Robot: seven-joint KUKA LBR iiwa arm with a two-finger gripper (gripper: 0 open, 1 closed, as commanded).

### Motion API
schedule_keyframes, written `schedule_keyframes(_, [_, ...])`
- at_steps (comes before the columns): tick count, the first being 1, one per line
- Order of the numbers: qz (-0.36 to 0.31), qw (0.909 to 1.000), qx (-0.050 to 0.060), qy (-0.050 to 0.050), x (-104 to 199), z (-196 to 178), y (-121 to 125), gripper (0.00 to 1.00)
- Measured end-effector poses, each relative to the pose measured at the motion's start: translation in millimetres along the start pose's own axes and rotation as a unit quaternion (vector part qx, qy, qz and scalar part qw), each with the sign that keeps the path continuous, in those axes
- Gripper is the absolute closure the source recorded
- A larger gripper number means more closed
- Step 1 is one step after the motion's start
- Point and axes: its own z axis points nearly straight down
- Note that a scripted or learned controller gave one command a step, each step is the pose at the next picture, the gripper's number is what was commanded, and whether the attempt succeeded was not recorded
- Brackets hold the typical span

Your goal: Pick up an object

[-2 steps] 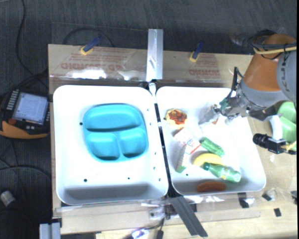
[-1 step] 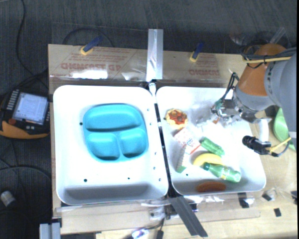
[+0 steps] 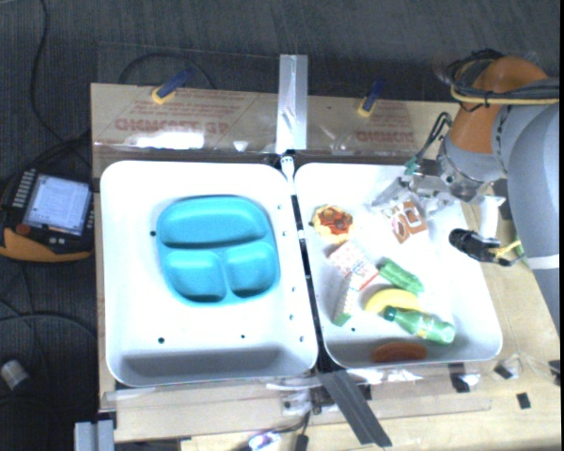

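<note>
White plastic, two shallow bins side by side on the table; left bin point(image 3: 122, 252) carries a blue three-compartment tray point(image 3: 216, 247), lying flat near its middle

Right bin point(image 3: 484, 299) carries the loose items. A small red-and-yellow packet point(image 3: 334, 219) lies near the dividing wall, upper part. A white printed carton point(image 3: 354, 266) lies just below it, tilted. A green oblong piece point(image 3: 399, 276), a yellow banana-shaped toy point(image 3: 393, 300) and a green plastic bottle point(image 3: 421, 323) on its side crowd together lower right of the carton, touching or nearly so. A flat brownish-red piece point(image 3: 398, 351) rests by the near wall

Grey arm point(image 3: 536, 186) with orange band enters from the right. Gripper point(image 3: 412, 195) sits low over the upper right part of the right bin. A small brown-and-white boxlike object point(image 3: 409, 221) lies directly under or at its tip; cannot tell whether it is between the fingers or merely beside them. Finger opening: cannot tell, metal parts overlap and blur

Progress, as a judgement: approach stage appears reached, gripper at the level of the items and next to a candidate. Nothing is seen lifted clear of the bin floor. Left to do: a confirmed closure on one object, then a lift. Risk: small box sits close to the bin's far wall, little room for the fingers to straddle it
</note>
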Motion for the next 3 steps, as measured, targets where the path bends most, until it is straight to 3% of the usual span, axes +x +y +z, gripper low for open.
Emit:
schedule_keyframes(1, [0.002,1.0,-0.006,-0.007,-7,-10,1,1.0])
schedule_keyframes(2, [0.035,0.9993,-0.004,-0.011,42,-4,6,1.0])
schedule_keyframes(3, [-0.047,0.9988,-0.011,-0.011,24,-4,-13,1.0])
